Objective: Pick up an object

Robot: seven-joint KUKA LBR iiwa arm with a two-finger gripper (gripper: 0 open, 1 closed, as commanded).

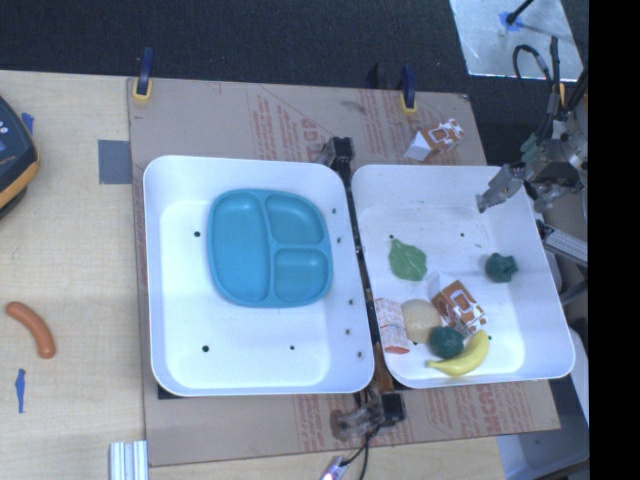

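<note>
The gripper (pixel 497 196) hangs over the right bin's (pixel 540 258) upper right corner; how its jaws stand, I can't tell. Banana (pixel 461 357), green pieces and cartons lie below it, well apart.

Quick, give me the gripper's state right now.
Gripper: above the right bin's upper right corner, nothing seen between its fingers; open or shut cannot be told.
</note>
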